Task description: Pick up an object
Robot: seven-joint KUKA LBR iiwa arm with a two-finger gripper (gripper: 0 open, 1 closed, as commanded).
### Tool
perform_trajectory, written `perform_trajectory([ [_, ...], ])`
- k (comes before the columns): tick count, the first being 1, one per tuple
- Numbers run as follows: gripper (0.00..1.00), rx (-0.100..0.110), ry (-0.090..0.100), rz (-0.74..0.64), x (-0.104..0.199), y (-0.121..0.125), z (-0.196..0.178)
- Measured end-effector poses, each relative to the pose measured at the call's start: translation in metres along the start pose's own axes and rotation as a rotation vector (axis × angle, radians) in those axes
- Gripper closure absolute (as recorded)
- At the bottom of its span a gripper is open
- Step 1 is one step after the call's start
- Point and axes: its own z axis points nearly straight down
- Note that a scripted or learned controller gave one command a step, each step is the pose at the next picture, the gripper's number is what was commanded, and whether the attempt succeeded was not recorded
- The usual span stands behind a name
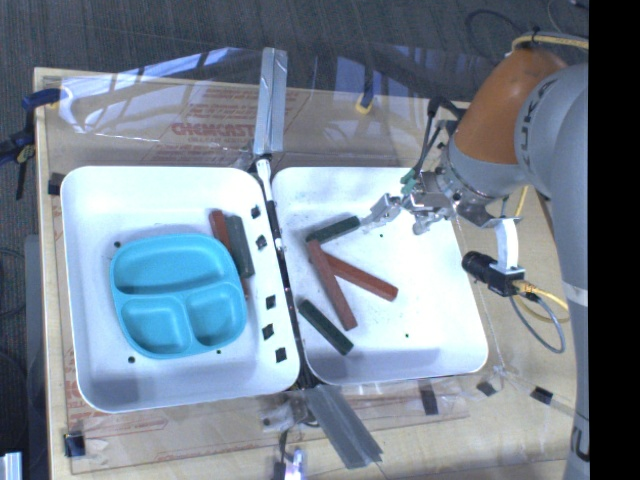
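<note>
Four slim bars lie in the right bin (440, 343): a dark green bar (332, 228) near the upper left, two reddish-brown bars crossing below it, one long (365, 279) and one steeper (331, 285), and a second dark bar (325, 326) near the bin's front left. The dark green bar at the top lies nearest the gripper (400, 213), just to its left, so it looks like the likeliest pick. To take it well, the gripper should probably shift left until centred over the bar's middle, turn so the fingers straddle its narrow width, then descend straight down. The fingers look spread apart and hold nothing. The arm (510, 118) reaches in from the right, wrist bent down over the bin's upper right part, tool low above the floor. In the left bin (85, 268) sit a blue divided tray (175, 293) and two more bars (230, 240).
</note>
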Motion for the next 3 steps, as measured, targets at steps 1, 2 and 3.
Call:
perform_trajectory([
  [1,0.0,-0.001,-0.001,-0.027,0.064,0.013,0.111],
  [2,0.0,-0.002,0.0,-0.105,0.027,-0.039,0.112],
  [3,1.0,0.002,0.001,-0.11,0.027,-0.038,0.105],
])
